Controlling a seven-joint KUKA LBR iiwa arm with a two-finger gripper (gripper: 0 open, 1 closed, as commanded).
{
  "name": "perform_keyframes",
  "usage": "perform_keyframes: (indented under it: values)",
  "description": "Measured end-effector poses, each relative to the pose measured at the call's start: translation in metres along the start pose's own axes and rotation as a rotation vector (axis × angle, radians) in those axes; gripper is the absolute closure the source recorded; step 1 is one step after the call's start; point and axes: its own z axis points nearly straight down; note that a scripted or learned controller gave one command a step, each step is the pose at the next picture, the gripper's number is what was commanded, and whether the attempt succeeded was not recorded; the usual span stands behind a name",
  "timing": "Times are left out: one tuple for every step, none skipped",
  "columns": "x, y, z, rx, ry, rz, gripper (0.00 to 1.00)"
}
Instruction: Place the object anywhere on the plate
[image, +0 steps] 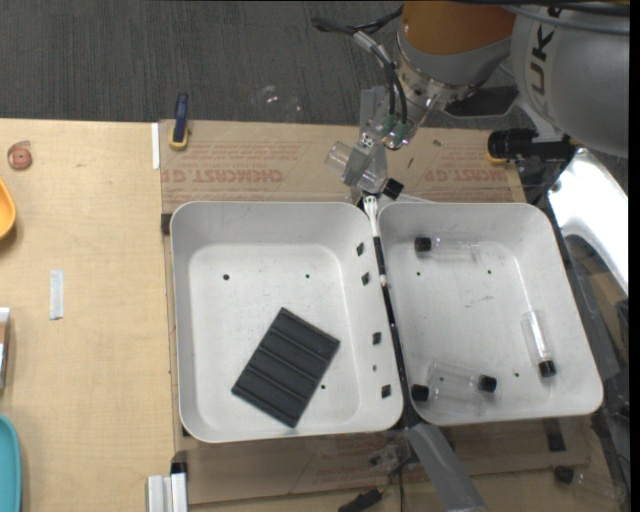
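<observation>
three clear tubes (537, 343) lie well below the raised gripper (368, 170).

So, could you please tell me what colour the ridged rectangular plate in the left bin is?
The ridged rectangular plate is dark grey, almost black, clearest in the camera view.

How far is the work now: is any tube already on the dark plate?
Nothing looks done: the dark ribbed plate in the left bin carries nothing. Three clear tubes lie in the right bin. In hand: the hand hangs over the far rim between the bins, with something clear near it; a grasp is not certain. Left: putting an object on the plate.
</observation>
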Motion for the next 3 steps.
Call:
perform_keyframes:
  values:
    - [0.044,0.047,0.056,0.001,0.002,-0.134,1.00]
    - [0.114,-0.015,0.054,0.000,0.003,-0.383,1.00]
    - [0.112,-0.061,-0.024,-0.002,-0.001,-0.762,1.00]
